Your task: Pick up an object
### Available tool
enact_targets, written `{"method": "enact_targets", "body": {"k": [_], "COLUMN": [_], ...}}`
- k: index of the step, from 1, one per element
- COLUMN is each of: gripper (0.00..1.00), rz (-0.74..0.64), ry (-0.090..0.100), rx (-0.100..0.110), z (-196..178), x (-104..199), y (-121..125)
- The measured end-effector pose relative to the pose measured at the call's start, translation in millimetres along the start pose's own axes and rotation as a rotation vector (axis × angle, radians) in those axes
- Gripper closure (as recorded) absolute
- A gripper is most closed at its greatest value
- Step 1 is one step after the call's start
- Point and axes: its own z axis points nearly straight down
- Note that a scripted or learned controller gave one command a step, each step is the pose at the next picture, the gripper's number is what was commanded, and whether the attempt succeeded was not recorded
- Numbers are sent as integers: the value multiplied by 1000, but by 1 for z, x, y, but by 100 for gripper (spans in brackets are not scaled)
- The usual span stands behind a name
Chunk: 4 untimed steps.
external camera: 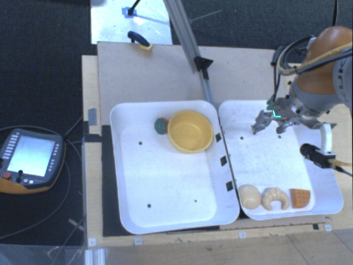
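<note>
My gripper (271, 126) hangs over the upper part of the right bin (265, 159), its two fingers spread open with nothing between them. Along that bin's near edge lie a pale round bun (249, 196), a curled croissant-like piece (275, 198) and an orange wedge (300, 197). In the left bin (160, 197) a yellow bowl (190, 131) sits at the far right corner, with a small dark green ball (160, 126) touching its left side.
A metal pole (185, 32) slants across the bench behind the bins. A teach pendant (27, 159) lies on the floor at left. A black clip with yellow tip (139, 40) lies at the bench's far edge.
</note>
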Motion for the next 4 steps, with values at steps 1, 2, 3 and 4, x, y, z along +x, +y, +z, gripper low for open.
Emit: {"method": "enact_targets", "body": {"k": [1,2,3,4], "gripper": [0,0,0,100], "rz": [0,0,1,1], "ry": [0,0,0,0], "rx": [0,4,4,-1], "z": [0,60,107,94], "x": [0,6,7,6], "y": [0,1,0,1]}}
